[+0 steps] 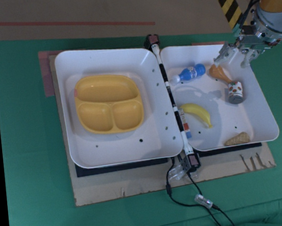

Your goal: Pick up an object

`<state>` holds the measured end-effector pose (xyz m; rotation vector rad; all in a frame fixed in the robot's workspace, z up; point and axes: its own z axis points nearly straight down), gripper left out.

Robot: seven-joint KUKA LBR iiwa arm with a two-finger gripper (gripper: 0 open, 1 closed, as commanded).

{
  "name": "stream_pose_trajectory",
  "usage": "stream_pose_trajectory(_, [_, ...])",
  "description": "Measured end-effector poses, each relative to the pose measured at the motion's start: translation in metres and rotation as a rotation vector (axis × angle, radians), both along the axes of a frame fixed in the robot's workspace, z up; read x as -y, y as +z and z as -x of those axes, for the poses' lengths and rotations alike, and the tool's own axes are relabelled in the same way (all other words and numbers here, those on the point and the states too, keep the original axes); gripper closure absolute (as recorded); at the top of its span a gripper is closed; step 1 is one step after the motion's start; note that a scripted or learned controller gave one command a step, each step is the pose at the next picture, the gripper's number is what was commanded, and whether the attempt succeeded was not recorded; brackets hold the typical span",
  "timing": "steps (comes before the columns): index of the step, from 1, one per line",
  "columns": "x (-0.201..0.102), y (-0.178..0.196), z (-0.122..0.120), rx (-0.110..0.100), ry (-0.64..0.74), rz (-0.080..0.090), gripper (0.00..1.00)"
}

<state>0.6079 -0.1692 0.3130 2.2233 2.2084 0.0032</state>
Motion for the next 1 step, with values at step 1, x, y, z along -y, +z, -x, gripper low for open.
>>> stream_pose_trajectory(1, [-0.0161,-0.0965,-0.0691,0.004,0.0,0.003,0.0])
